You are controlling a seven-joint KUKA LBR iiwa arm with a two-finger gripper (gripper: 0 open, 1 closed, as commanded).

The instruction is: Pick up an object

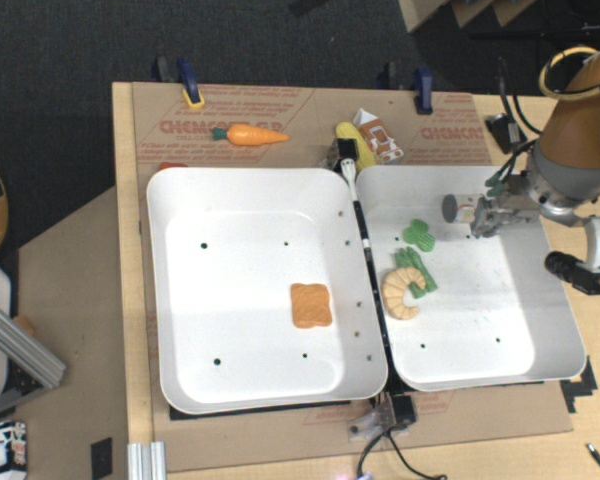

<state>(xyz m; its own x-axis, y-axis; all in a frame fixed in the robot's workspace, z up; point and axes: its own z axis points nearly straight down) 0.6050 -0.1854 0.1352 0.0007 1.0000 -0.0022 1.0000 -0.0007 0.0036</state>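
Observation:
My gripper (477,214) hangs over the back part of the right bin (500,298), at the end of the grey arm with its orange band (580,128). Nothing shows in its grasp. To its left and nearer the front lie a green leafy piece (417,235), a green stalk-like piece (418,269) and a tan croissant (401,295), all close to the bin's left wall. In the left bin (210,218) an orange square of toast (311,305) lies flat near the front right.
Behind the bins, on the cardboard base, lie a carrot (250,135), a banana (348,136) and a small brown-and-white box (380,140). Two blue clamps (191,83) hold the back edge. Cables run at the right, near the arm.

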